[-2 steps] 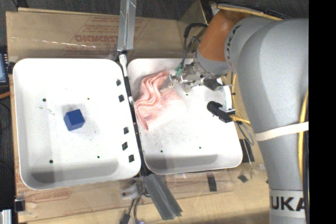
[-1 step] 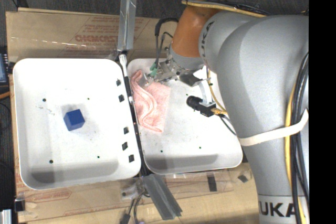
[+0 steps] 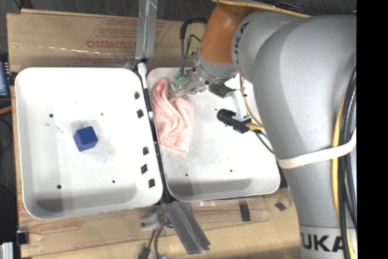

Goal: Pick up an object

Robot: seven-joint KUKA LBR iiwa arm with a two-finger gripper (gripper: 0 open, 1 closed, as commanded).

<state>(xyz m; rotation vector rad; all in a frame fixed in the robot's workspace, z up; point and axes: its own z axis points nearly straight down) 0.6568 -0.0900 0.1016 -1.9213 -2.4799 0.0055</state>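
Note:
A crumpled pink cloth (image 3: pixel 171 116) lies along the left side of the right bin (image 3: pixel 230 182). A small blue cube (image 3: pixel 85 137) sits in the left bin (image 3: pixel 36 191), left of centre. My gripper (image 3: pixel 180 85) hangs at the far left corner of the right bin, right over the cloth's upper end and touching or nearly touching it. The wrist and orange band above it hide the fingertips.
The big grey arm (image 3: pixel 303 100) covers the right half of the right bin. A black cable plug (image 3: pixel 233 120) hangs beside the wrist. Black clips (image 3: pixel 145 148) line the wall between the bins. A grey metal post (image 3: pixel 145 27) stands behind them on the cardboard.

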